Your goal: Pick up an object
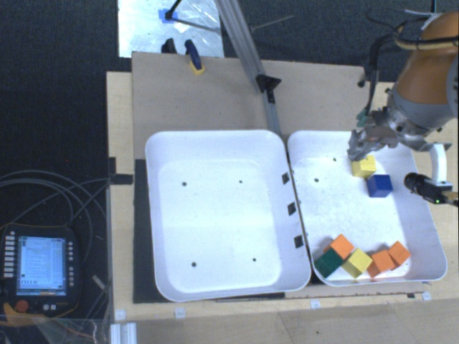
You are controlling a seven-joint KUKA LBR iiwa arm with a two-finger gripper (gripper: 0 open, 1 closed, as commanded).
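We see the gripper (pixel 361 151) low in the right bin (pixel 337 192), near its far edge, directly over a yellow cube (pixel 365 167). Whether it is apart, together or clamped on anything, we cannot tell; its tip blurs into the top of the cube.

The yellow cube is small and plain, its upper part hidden by the gripper. Just beside it, toward the near right, sits a blue cube (pixel 379 185), almost touching at a corner. Both lie in the far right part of the bin, apart from its walls.

Along the near wall a cluster crowds together: a green block (pixel 328 263), an orange block (pixel 342 246), a second yellow one (pixel 356 263), and two more orange ones (pixel 382 261) (pixel 399 252), packed side against side close to the rim.

Between the two groups we see bare white floor, widest toward the bin's left wall. The left bin (pixel 215 213) lies alongside, rims nearly touching.
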